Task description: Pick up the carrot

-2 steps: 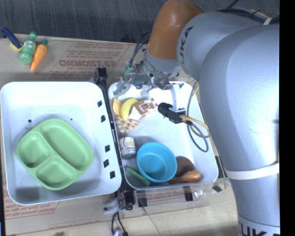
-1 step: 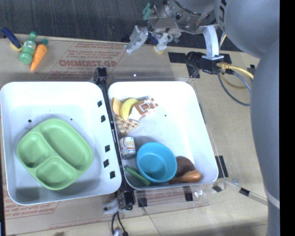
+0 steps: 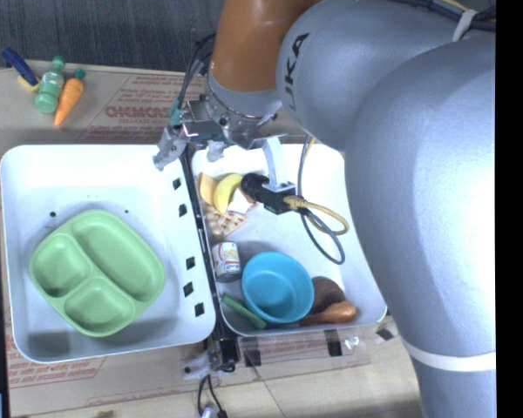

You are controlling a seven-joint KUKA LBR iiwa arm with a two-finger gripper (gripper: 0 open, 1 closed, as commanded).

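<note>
- Landmark: blue bowl (image 3: 277, 287) in the right-hand bin (image 3: 363, 268).
- Carrot (image 3: 329, 313): orange, lying just beside the bowl, against the bin's near wall.
- My gripper (image 3: 192, 144): well beyond the bowl, at the bin's far edge; its opening I cannot tell.
- Step: approach; next I must travel past the bowl and descend.

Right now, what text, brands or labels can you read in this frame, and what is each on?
"KA", the visible end of a logo, on the grey arm beside the orange band.
Red print, perhaps "CHEMCAS", on the cardboard behind the bins: too blurred to confirm.
Small can label: unreadable.
</note>
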